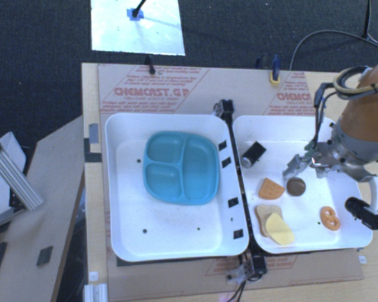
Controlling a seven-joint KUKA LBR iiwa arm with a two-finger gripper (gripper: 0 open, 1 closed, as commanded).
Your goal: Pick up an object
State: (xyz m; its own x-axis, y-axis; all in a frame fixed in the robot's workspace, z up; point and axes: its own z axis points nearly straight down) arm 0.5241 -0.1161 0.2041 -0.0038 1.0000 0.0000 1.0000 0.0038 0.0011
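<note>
Grey metal fingers of the gripper (297,167) sit low in the right bin (349,241), pointing toward 9 o'clock; whether the jaws are open or closed cannot be determined at this resolution, and nothing is visibly held between them. A brown round object (296,186) lies just beside the fingertips, at 6 o'clock from them. An orange waffle-shaped piece (271,188) lies at 9 o'clock from the brown object, close to it. A black cylindrical item (252,154) rests at 10 o'clock from the gripper, near the bin divider. A tan bread slice (265,214) with a yellow wedge (279,229) overlapping it lies at 7 o'clock, near the front wall. An orange pretzel (330,218) lies at 5 o'clock. The arm (365,121), grey with an orange band, enters from 3 o'clock. The left bin (129,234) holds a blue divided plate (180,167), well apart from the gripper.
</note>
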